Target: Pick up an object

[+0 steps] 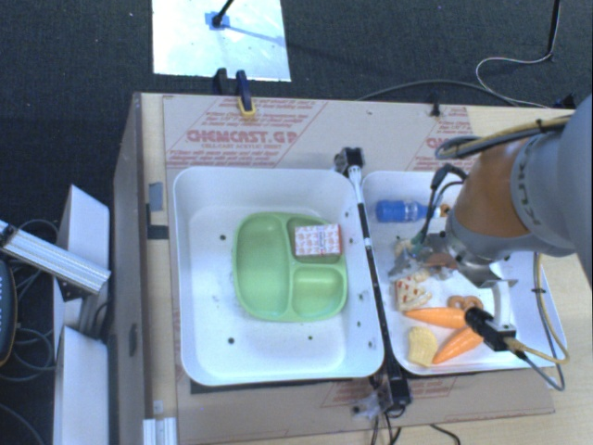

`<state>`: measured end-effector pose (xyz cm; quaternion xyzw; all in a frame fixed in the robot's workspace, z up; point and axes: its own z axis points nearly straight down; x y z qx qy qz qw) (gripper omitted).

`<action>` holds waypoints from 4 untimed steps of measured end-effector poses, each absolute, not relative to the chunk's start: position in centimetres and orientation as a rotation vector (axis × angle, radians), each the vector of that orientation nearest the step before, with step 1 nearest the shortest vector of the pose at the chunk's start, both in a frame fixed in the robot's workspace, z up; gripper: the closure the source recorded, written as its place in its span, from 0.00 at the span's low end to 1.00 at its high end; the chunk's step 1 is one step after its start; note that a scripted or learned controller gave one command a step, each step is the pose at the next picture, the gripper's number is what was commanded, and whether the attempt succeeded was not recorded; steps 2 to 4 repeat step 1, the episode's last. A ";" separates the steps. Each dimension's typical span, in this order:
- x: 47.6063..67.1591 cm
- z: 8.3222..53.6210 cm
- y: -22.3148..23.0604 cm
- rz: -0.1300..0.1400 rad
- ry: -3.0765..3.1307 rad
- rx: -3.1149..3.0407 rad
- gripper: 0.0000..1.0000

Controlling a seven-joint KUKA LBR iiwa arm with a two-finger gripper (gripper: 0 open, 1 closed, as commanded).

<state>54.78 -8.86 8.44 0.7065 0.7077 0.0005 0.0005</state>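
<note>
The grey arm with its orange band (pixel 491 179) reaches over the right bin (pixel 547 290). My gripper (pixel 415 260) hangs low in the middle of that bin, just above a pale wedge with red specks (pixel 412 293). Close below lie two orange carrots (pixel 443 317) (pixel 458 344), a small pretzel (pixel 463 301) and a yellow piece (pixel 422 345). A blue bottle (pixel 400 211) lies at the bin's far left, apart from the gripper. The wrist hides what lies directly under the gripper.
The left bin (pixel 208 341) holds a green divided plate (pixel 269 276) with a small red-and-white patterned box (pixel 317 240) on its far right section. A black divider rail (pixel 363 248) runs between the bins. Cables trail over the right bin's far side.
</note>
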 end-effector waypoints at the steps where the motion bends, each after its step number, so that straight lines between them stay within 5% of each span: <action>1: 58.1 8.4 -9.2 0.001 2.224 2.217 0.00; 4: 58.1 8.4 -9.2 0.001 2.224 2.217 0.00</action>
